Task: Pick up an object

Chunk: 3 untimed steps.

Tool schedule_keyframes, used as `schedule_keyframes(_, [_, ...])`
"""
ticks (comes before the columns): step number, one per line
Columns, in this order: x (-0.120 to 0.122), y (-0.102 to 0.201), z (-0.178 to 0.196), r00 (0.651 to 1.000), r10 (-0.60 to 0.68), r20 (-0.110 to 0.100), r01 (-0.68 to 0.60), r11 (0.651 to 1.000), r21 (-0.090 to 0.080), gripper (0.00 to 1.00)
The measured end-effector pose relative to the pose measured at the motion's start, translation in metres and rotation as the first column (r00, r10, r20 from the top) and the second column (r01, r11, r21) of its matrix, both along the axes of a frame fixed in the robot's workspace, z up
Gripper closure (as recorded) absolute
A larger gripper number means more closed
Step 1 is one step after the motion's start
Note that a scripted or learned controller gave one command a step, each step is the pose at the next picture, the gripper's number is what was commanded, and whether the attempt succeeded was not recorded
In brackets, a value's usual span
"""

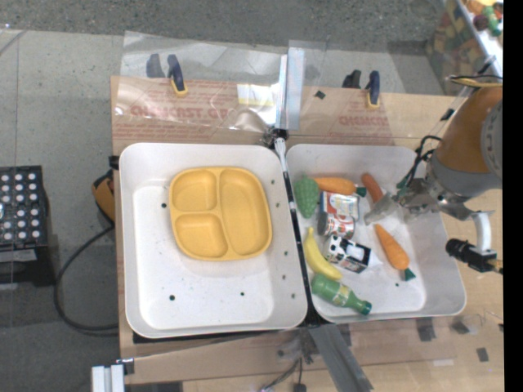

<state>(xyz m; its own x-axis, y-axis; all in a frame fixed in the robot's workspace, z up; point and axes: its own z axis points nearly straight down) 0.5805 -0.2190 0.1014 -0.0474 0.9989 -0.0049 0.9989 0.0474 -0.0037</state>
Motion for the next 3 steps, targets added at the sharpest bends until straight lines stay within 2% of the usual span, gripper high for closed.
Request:
schedule_keyframes(1, [-0.073, 0.025, -0.008, 0.999, 0.033, 0.003, -0.033, 0.999, 0.004, 0.0])
schedule_keyframes(2, [-0.073, 0.024, 0.001, 1.0, 0.03, 0.003, -0.03, 1.0, 0.003, 1.0])
schedule_keyframes(3, [-0.017, 0.113, 0.096, 0.998, -0.063, 0.003, 0.063, 0.998, 0.004, 1.0])
